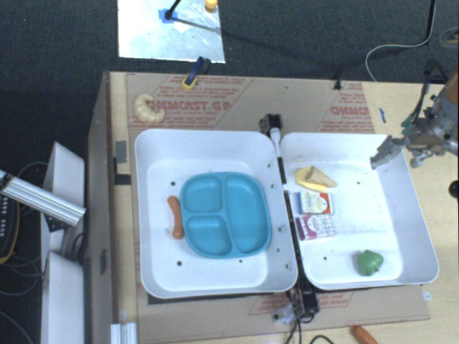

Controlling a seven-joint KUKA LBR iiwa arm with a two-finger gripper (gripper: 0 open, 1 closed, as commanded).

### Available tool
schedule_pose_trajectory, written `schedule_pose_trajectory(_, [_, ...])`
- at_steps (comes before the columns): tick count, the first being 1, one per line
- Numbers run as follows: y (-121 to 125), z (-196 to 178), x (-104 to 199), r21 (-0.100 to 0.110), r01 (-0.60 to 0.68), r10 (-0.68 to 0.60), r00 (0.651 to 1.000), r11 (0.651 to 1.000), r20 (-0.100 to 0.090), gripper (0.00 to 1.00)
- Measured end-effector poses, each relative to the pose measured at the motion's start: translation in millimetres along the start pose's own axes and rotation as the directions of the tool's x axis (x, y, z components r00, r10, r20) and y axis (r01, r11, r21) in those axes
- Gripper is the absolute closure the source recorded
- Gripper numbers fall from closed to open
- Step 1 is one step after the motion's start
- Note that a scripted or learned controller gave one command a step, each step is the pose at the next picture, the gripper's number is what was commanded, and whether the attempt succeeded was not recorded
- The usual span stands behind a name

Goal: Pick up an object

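In the camera view the task stood at the approach; nothing was lifted yet; the hand hovered over the far right edge of the right bin, touching no object; whether it was spread or pressed together, I could not tell. A yellow wedge, a small carton and a green object lay in that bin; the next move likely called for lowering leftward over one.
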State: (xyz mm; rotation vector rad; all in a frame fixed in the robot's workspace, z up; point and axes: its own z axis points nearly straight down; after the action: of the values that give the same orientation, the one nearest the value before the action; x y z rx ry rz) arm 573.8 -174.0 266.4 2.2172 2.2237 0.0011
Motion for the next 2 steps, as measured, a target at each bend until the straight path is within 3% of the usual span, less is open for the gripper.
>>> schedule_pose_trajectory(1, [18,109,48,0.002,0.001,-0.001,1.000,1.000,-0.001,0.00])
schedule_pose_trajectory(2, [15,177,76,-0.009,0.000,0.000,1.000,1.000,0.001,0.00])
